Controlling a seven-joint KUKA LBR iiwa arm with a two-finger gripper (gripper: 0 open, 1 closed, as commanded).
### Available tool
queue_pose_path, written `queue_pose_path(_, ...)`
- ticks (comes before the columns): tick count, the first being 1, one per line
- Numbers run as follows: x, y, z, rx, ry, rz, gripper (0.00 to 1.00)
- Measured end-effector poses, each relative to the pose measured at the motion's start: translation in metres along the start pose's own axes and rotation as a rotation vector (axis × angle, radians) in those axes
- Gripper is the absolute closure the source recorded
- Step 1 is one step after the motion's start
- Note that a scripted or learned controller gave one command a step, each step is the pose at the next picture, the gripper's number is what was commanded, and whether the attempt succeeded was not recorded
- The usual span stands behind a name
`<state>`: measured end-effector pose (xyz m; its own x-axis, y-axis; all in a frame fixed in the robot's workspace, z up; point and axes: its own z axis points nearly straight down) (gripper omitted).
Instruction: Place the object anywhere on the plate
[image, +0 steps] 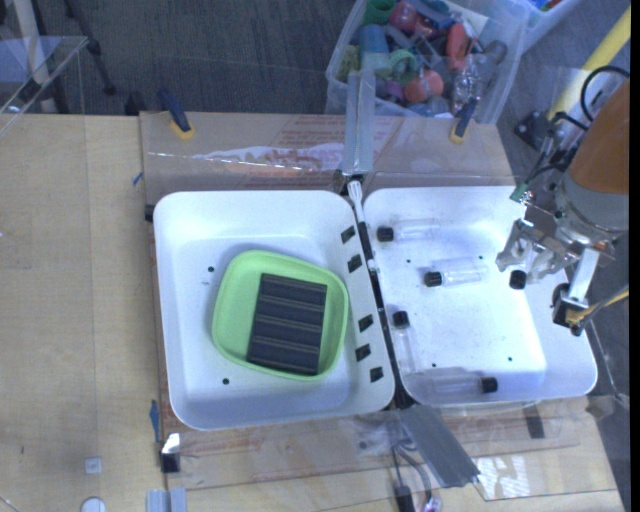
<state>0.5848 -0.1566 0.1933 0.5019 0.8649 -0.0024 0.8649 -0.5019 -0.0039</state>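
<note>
A dark grey ribbed rectangular object (288, 322) lies flat on the green plate (228, 290), which sits in the left white bin (190, 230). The object rests near the plate's middle and reaches toward its right rim. My gripper (542, 296) hangs over the right edge of the right bin (480, 210), far from the plate. Its two fingers stand apart with nothing between them.
Several clear tubes with black caps lie in the right bin, one (455, 272) near its middle and one (455, 383) at its front wall. A clear box of coloured items (430, 50) stands behind the bins. Black clips line the divider (362, 290).
</note>
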Motion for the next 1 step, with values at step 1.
queue_pose_path(1, -0.0001, 0.0001, -0.0002, 0.0, 0.0, 0.001, 0.0)
